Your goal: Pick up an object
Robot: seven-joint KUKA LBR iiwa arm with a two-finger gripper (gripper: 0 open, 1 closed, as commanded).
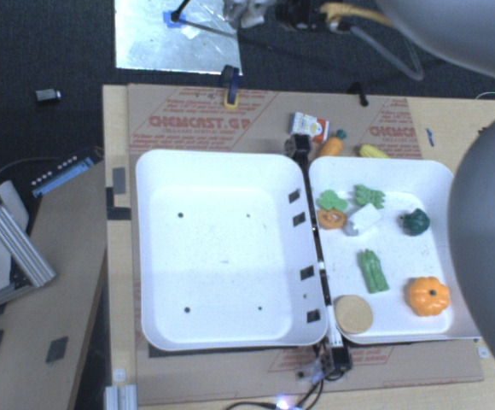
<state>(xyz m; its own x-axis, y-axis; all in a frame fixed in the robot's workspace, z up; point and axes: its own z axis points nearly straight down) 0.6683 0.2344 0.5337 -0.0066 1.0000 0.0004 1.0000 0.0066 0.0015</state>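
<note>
The right bin (439, 178) holds several toy foods. An orange pumpkin (428, 295) sits at its front right and a tan round biscuit (354, 313) at its front left. A green asparagus bunch (372, 271) lies mid-bin. Further back are a dark green broccoli (415, 221), a white piece (365, 220), an orange ring (331, 219) and two green leafy pieces (369, 196) (331, 201). My gripper (247, 2) hangs high at the top of the view, beyond the back of the bench and far from every object, with nothing seen in it.
The left bin (158, 178) stands beside the right one. Behind the bins on the cardboard lie a carrot (331, 146), a yellow banana (372, 152) and a small red-and-white box (309, 125). A yellow-blue clamp (230, 88) sits at the back edge. The grey arm (486, 254) covers the right side.
</note>
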